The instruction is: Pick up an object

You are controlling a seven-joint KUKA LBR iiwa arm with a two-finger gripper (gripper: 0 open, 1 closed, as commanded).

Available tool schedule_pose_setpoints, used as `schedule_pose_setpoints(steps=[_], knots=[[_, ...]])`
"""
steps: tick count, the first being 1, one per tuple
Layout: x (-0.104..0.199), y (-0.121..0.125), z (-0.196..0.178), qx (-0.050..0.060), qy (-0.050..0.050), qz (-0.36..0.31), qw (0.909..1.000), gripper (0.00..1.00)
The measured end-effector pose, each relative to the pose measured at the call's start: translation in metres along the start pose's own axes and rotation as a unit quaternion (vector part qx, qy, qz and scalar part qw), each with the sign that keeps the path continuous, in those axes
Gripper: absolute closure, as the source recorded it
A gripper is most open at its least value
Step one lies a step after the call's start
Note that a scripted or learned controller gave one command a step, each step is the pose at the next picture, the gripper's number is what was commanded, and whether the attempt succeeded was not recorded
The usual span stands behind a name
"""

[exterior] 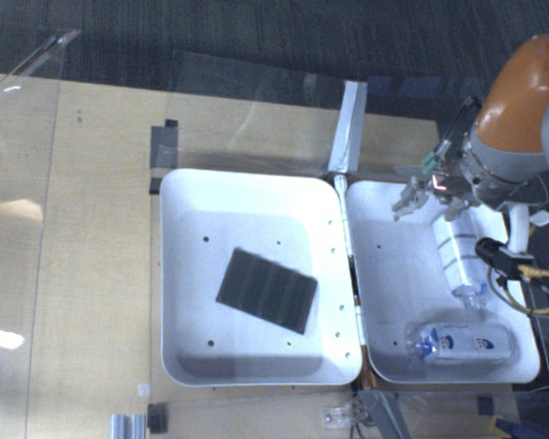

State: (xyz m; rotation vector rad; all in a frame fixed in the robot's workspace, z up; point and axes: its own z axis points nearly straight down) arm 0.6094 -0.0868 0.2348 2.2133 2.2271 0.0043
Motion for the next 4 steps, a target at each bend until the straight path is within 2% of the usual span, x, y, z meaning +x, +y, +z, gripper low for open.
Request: schedule_pose_setpoints(steps=[1, 2, 3, 4], knots=[[-0.074, -0.024, 0.052, 0.000, -0.001, 0.026, 0.9997, 0.00], [-0.099, -0.021, 0.123, -0.003, -0.001, 0.031, 0.9995, 0.00], [-0.105, -0.033, 0.137, -0.013, -0.005, 0.003, 0.9999, 0.00], [-0.105, -0.039, 0.138, -0.014, -0.005, -0.051, 0.9986, 0.00]])
